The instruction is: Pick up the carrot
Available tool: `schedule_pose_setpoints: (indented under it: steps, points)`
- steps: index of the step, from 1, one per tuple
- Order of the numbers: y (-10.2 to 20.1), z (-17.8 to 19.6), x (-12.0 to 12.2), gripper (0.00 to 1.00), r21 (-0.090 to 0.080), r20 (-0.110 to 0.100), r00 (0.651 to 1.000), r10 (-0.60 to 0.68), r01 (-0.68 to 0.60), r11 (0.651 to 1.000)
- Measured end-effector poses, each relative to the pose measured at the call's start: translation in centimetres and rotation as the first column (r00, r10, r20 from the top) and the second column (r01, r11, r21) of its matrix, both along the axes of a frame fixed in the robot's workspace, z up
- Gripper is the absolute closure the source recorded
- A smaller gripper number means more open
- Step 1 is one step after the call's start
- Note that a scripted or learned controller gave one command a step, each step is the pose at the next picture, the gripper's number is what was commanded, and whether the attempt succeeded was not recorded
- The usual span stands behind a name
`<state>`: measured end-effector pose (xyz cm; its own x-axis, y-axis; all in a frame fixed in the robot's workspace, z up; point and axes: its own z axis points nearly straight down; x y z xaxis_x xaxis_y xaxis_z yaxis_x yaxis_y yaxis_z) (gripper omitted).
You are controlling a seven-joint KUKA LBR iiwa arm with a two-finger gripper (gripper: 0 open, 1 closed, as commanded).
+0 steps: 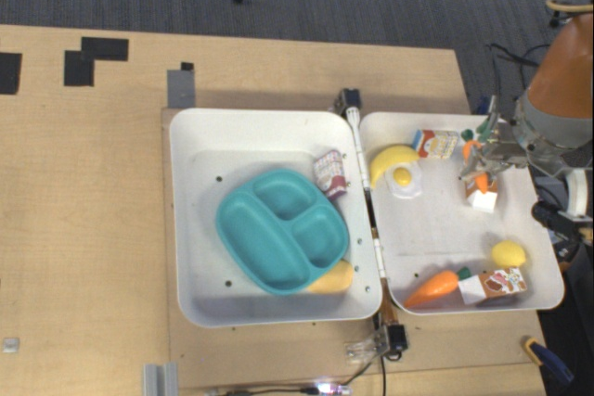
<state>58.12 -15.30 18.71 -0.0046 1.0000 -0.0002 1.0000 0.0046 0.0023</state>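
Because the carrot [434, 287] lies at the near rim of the right bin [436, 227], close to that bin's near-left corner, any descent on it has the wall just beside it. It lies tilted, tip toward the corner, thick end toward a small brown carton [499, 284], which appears to touch or nearly touch it. A yellow lemon [508, 254] sits just beyond the carton.

Risk 1: a finger lands on the bin rim or on the carton instead of the carrot. Cause: crowding on both sides. Risk 2: the carrot rolls or slides out of a closing grip, being tapered and likely smooth. A grip across the thick middle looks safest.

Mid-bin floor is bare and gives open room for an approach from the far side. In the left bin [200, 199], a teal divided plate [281, 229] has a yellow item [332, 279] partly under its near edge, and a small packet [329, 172] lies near the divider; none of this bears on the pick.

Farther back: a banana [390, 160] over a clear cup [404, 180], a small box [436, 143], and an orange-and-white block [481, 192]. The gripper [486, 155] hovers over this far-right cluster, well apart from the carrot. I cannot tell how its fingers are set; nothing is visibly held. The pick is not yet started.
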Motion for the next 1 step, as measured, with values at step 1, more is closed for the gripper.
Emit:
schedule_pose_setpoints:
  steps: [1]
  points:
    - [-1.68,-7.95,4.57,0.00,-0.003,0.010,1.000,0.015,-0.015,1.000]
